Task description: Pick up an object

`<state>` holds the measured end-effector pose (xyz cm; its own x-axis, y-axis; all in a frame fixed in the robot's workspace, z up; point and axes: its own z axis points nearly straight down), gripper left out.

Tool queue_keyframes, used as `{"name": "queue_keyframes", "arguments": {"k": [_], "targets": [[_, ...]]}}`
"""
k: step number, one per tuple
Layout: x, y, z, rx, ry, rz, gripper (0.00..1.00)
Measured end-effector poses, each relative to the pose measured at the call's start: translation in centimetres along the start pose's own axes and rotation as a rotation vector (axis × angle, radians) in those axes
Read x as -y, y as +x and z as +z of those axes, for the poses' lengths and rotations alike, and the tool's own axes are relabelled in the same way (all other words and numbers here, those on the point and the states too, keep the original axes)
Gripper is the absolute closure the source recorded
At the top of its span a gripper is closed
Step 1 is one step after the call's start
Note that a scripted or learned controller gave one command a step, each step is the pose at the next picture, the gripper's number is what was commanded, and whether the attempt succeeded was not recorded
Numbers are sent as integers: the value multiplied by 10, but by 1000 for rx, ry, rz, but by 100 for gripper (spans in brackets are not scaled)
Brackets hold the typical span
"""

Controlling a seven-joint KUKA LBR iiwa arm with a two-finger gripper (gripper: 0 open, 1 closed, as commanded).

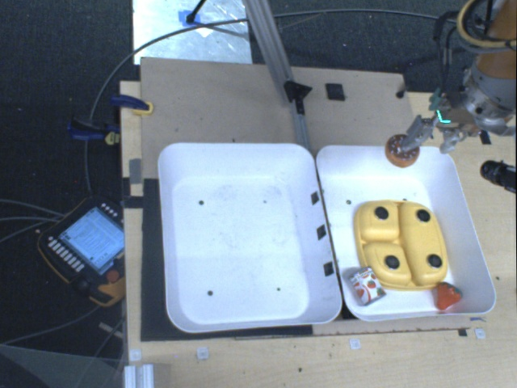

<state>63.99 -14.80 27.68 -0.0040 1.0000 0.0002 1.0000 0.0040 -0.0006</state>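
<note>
Approach step: our gripper (435, 132) spread, holding nothing, beside brown disc (401, 150); next we centre and close

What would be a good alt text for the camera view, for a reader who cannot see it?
A robot arm's pincer hovers at the far rim of the right bin, beside a small brown round object. The bin holds a yellow tray, a small carton and a red item.
</note>
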Motion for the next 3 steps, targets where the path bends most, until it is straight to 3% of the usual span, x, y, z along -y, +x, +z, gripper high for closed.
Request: {"name": "queue_keyframes", "arguments": {"k": [1,3], "targets": [[-1,0,-1,0,-3,0,0],[6,12,116,0,2,2,0]]}}
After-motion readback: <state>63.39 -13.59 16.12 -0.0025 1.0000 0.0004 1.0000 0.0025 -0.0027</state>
